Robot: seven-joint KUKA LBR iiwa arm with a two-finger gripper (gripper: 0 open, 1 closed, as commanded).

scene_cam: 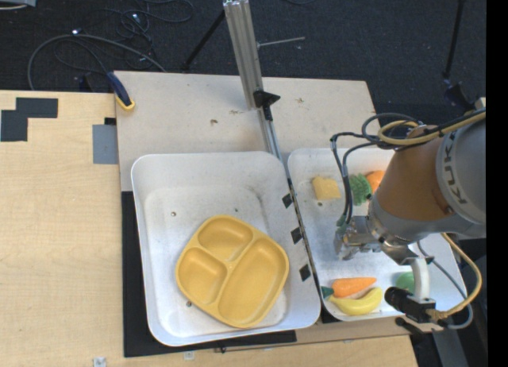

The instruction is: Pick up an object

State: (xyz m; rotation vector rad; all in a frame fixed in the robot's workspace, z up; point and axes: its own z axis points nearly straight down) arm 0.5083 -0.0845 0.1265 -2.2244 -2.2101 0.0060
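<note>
Right bin (313, 198), near to far:
- Banana (359, 303), carrot (354, 286) touching at near rim; risk of nudging both.
- Hand (349, 246) mid-bin, grip state unreadable, nothing visibly held.
- Yellow piece (325, 189), green piece (361, 187) beyond; wrist may sweep them aside.

The arm (432, 187) reached in from three o'clock, its grey link sweeping toward nine o'clock and ending in the broad orange band above the wrist. Dark cables looped over the wrist at its twelve o'clock side. Below the band, the gripper (350, 248) hung low, pointing down toward seven o'clock.
</note>
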